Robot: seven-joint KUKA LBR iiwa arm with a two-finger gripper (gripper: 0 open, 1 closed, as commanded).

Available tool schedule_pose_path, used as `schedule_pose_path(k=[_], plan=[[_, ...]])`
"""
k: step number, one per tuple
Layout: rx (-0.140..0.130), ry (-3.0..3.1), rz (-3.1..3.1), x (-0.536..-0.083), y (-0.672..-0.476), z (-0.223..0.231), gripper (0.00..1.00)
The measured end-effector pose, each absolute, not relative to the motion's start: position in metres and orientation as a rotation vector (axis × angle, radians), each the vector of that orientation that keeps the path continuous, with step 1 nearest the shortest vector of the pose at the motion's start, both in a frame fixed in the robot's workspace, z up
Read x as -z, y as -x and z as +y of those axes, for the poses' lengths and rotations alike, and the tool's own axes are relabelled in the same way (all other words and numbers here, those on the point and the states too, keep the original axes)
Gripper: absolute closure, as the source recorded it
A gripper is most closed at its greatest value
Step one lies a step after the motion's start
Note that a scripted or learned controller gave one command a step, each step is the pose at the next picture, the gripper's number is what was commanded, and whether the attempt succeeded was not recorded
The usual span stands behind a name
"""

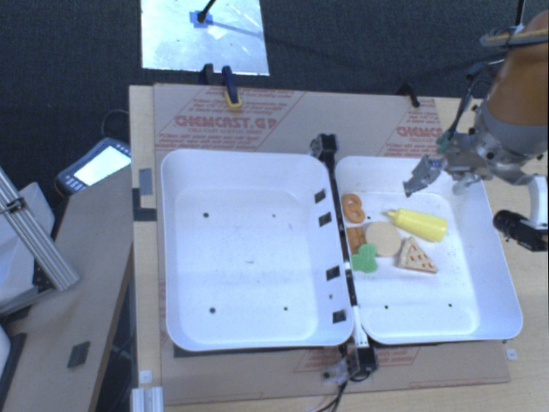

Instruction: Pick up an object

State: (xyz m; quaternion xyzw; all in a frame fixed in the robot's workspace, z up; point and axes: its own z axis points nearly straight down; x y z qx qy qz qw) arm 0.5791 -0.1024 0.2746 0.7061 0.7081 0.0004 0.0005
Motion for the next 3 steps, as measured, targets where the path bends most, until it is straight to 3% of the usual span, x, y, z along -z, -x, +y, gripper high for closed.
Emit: schedule_pose_path(k=[1, 2, 3], plan=[[-0.005, -2.213, 2.225, -0.286, -0.58, -0.102, 1.0], [-0.005, -2.211, 2.233, -0.291, -0.528, -0.034, 1.0], [-0.006, -2.207, 2.236, -0.292, -0.529, 0.046, 1.0]])
